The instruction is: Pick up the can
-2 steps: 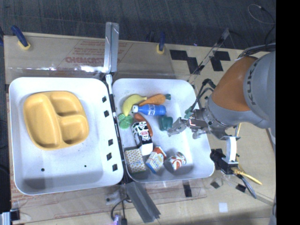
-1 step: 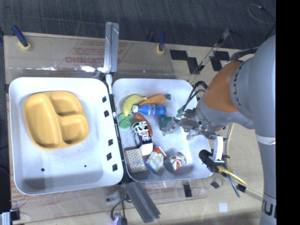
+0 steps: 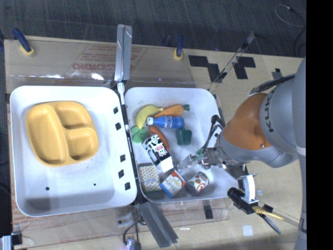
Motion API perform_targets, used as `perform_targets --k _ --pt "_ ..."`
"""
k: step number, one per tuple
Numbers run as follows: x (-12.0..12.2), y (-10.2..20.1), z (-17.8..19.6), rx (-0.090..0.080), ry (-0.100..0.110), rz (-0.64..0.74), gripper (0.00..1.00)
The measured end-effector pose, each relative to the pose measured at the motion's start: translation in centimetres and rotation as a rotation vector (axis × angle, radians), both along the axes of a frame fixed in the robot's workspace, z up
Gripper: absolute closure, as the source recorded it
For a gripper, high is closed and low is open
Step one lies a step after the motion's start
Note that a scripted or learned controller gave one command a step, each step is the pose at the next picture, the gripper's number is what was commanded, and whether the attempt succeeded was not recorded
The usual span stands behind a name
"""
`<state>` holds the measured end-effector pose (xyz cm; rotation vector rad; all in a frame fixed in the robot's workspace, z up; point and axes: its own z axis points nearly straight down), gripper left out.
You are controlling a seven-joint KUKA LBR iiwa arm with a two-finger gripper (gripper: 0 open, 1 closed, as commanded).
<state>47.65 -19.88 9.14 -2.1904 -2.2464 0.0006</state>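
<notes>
Robotics lab, cardboard-lined bench (image 3: 78, 56) with blue clamps (image 3: 22, 40), two white bins (image 3: 67, 194), dark carpet floor (image 3: 156, 9)

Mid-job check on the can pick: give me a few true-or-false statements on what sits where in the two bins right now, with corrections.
1. The can lies in the right bin, near its front edge. True.
2. The yellow tray sits in the right bin. False: it is in the left bin.
3. The banana touches the can. False: the banana lies at the far end of the pile, well apart from the can.
4. The pincer is over the right bin, close to the can. True.
5. The blue bottle lies between the carrot and the dark green cup. True.
</notes>
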Motion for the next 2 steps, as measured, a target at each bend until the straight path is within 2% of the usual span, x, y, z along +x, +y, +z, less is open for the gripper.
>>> perform_targets --k 1,2 --pt "0.0 -0.01 0.01 0.0 0.0 0.0 0.0" --pt "0.04 0.05 0.98 0.001 0.001 0.006 1.0"
